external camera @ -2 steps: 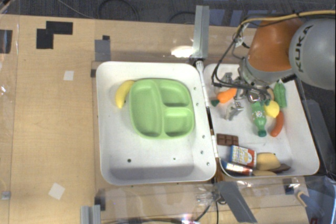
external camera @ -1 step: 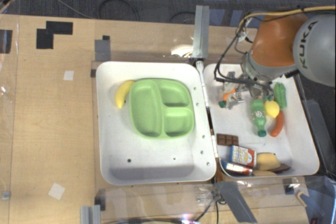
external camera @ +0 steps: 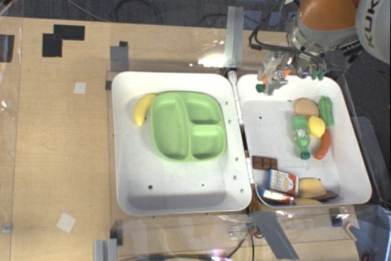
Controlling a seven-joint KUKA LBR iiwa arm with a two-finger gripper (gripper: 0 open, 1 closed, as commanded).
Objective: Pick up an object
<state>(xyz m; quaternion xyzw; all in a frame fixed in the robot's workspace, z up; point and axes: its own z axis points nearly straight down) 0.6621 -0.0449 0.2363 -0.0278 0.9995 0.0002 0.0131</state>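
Claw (external camera: 276, 77) hangs over the back-left corner of the right bin (external camera: 269, 125), close to the rear rim; can't tell if it's spread or pressed together, nothing visibly pinched. Objects in that bin crowd the right wall: tan round piece (external camera: 306, 107), green pepper-like piece (external camera: 326, 110), lemon (external camera: 316, 126), green bottle (external camera: 300, 136), orange carrot-like piece (external camera: 322, 145), mostly touching each other. Front edge cluster: chocolate bar (external camera: 265, 162), small carton (external camera: 282, 181), tan piece (external camera: 310, 186), a red-and-white tube (external camera: 278, 196) against the front rim. Open floor in the bin's left-centre, below the claw. Left bin (external camera: 131, 186): green divided tray (external camera: 186, 126) in the middle, banana (external camera: 143, 108) touching its left edge, free strip along the front. Worktop (external camera: 55, 150) to the left is bare wood with black tape marks.
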